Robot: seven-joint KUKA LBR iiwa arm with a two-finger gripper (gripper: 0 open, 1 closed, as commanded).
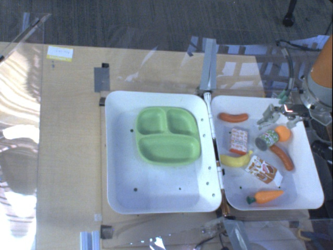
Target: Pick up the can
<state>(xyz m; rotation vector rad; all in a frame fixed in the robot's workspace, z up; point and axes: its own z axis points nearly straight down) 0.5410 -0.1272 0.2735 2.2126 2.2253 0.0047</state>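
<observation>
A single fixed camera looks down on the pale wooden bench point(62, 155) from above, tilted so the far edge lies toward the top of the frame, where a strip of dark grey carpet floor point(156, 9) shows. It stands far enough back to take in both shallow white plastic bins whole: the left bin point(117, 191) fills the frame's centre, the right bin point(307, 189) sits at lower right. The grey arm with its orange band point(320, 72) enters at the right edge, cropped by the frame.
</observation>
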